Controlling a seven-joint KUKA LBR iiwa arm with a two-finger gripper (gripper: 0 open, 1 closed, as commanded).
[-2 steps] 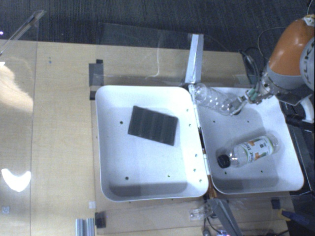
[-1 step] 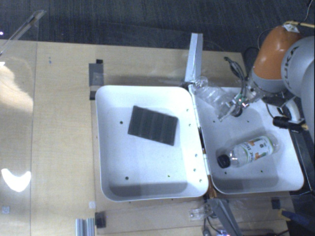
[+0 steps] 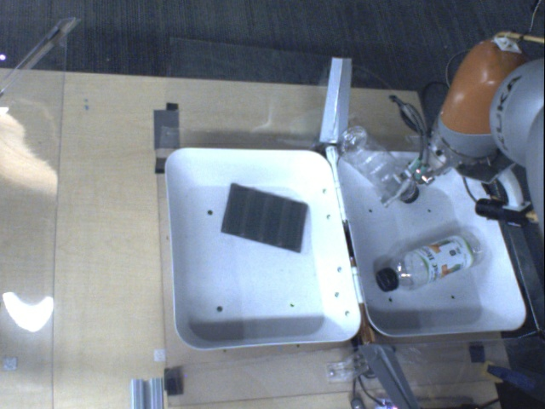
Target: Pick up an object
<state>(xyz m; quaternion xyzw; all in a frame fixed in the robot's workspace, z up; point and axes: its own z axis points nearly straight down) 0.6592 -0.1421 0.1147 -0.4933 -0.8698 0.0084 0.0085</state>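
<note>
Clear plastic bottle (image 3: pixel 366 153) lies crumpled in the right bin's (image 3: pixel 502 313) far corner, so the gripper (image 3: pixel 407 187) angles toward it, its grip unreadable.

One fixed camera looks down at a slant from above the table (image 3: pixel 94 254), far enough to take in both bins; the claw (image 3: pixel 407 187) sits toward the frame's upper right.

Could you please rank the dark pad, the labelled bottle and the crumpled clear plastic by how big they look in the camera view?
1. Dark pad in the left bin: largest.
2. Labelled bottle lying in the right bin.
3. Crumpled clear plastic at that bin's top-left corner: smallest, though its see-through edges are hard to trace.
</note>
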